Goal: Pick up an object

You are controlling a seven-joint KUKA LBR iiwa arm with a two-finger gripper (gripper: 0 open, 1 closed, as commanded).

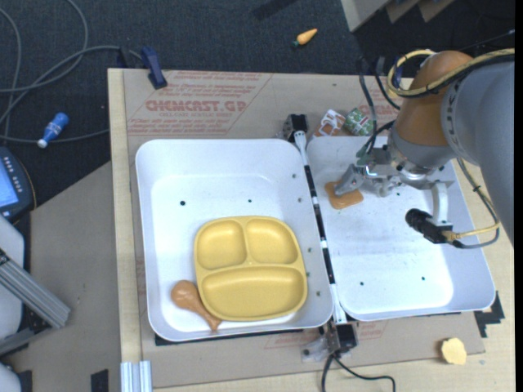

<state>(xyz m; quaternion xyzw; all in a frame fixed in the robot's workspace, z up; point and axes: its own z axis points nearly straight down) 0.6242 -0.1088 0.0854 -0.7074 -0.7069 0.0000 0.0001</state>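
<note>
A small flat orange-brown piece [346, 197] lies at the near-left of the right bin [409, 296]. My gripper [368, 188] hangs low over that bin, its fingers spread open. The left fingertip [345, 184] sits right at the piece's upper edge, and nothing is held between the fingers. In the left bin [163, 170] rests a yellow divided plate [249, 268], with an orange drumstick-shaped toy [193, 299] against its lower-left rim.
A black plug on a yellow cable [426, 224] hangs from the arm over the right bin. Small crumpled wrappers [345, 122] lie behind the bins. A yellow lump [452, 350] sits on the bench at the front right, outside the bins.
</note>
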